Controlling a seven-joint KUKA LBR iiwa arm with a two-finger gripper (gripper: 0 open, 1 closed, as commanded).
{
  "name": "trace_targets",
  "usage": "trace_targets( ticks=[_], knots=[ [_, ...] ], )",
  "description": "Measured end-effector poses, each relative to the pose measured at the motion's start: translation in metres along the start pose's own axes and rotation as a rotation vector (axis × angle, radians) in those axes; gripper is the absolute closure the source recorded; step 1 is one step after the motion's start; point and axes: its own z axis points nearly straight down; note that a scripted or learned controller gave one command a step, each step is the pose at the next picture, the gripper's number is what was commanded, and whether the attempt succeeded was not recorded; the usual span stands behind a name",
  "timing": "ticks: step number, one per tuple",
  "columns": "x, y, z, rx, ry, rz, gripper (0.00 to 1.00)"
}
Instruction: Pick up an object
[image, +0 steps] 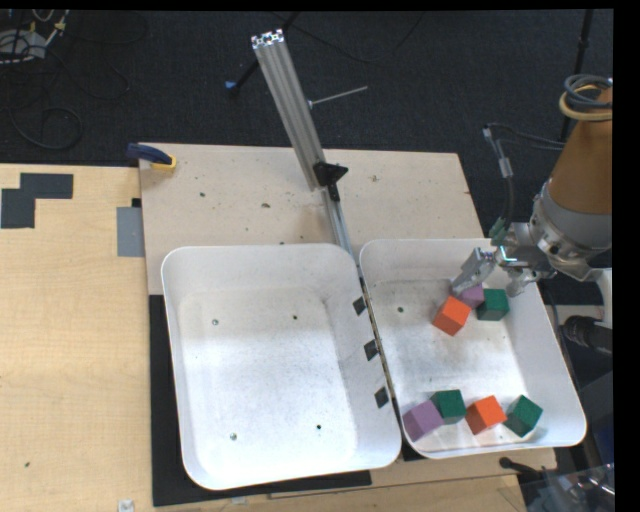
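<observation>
My gripper (490, 283) hangs over the upper part of the right bin (415, 355), fingers spread open. One finger (466, 277) slants down to the left. Just under the fingertips sit a small purple block (472, 296), a green cube (492, 304) and an orange cube (451, 316), packed close together. The purple block lies between the fingers, but whether they touch it I cannot tell. Along the bin's near edge lie a purple cube (423, 418), a green cube (450, 404), an orange cube (486, 413) and another green cube (523, 414).
The left bin (170, 275) stands beside the right one, with black clips (369, 349) on their shared rim. An aluminium bar (292, 105) slants up from behind the bins. A blue clamp (150, 155) lies at the bench's far left corner.
</observation>
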Motion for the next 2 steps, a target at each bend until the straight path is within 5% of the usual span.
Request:
trace_targets(
  ticks=[1,2],
  knots=[
    [-0.001,0.001,-0.002,-0.005,-0.001,0.002,0.00],
    [-0.001,-0.001,0.063,0.003,0.000,0.002,0.00]
  ],
)
